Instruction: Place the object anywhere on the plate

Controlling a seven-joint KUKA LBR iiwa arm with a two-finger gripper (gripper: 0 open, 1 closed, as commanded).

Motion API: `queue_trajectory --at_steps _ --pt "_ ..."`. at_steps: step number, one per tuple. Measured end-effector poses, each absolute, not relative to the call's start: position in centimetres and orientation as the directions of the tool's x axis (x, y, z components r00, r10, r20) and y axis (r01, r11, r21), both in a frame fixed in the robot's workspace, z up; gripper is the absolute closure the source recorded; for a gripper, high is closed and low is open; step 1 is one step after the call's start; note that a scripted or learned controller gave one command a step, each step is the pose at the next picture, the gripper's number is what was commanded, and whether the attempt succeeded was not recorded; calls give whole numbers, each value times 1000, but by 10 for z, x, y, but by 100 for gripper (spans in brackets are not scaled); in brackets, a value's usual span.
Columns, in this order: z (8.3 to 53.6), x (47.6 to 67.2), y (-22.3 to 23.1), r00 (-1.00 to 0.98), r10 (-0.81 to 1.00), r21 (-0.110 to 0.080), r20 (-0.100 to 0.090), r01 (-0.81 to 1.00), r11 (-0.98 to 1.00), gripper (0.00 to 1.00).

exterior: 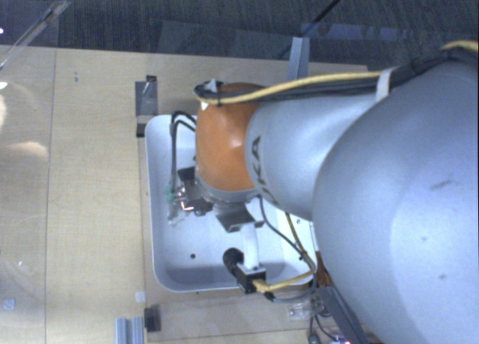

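Note:
My grey arm with its orange band (pixel 221 148) reaches in from the right and covers most of the view. The gripper (pixel 178 202) hangs low over the left part of the white bin (pixel 161 260), close to the bin's left wall. A small green and red glint sits on it. The arm's bulk hides the right side of this bin and everything further right. A bare patch of bin floor (pixel 194 260) with a small dark dot lies just in front of the gripper.
A yellow cable (pixel 299 84) runs along the arm, and black cables loop by the wrist. Metal brackets (pixel 149 96) stand at the bin's far left corner, and clamps (pixel 142 324) at its near corner. Bare wooden bench (pixel 82 185) lies to the left.

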State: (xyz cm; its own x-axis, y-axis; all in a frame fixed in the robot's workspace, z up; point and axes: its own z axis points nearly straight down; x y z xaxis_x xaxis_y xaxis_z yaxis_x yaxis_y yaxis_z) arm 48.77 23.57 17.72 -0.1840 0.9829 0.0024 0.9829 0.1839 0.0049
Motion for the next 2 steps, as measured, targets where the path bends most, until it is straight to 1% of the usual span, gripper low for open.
queue_trajectory --at_steps 1,2 --pt "188 490 235 -179 984 9 4 984 179 100" --pt "329 488 226 -91 996 7 3 996 91 100"
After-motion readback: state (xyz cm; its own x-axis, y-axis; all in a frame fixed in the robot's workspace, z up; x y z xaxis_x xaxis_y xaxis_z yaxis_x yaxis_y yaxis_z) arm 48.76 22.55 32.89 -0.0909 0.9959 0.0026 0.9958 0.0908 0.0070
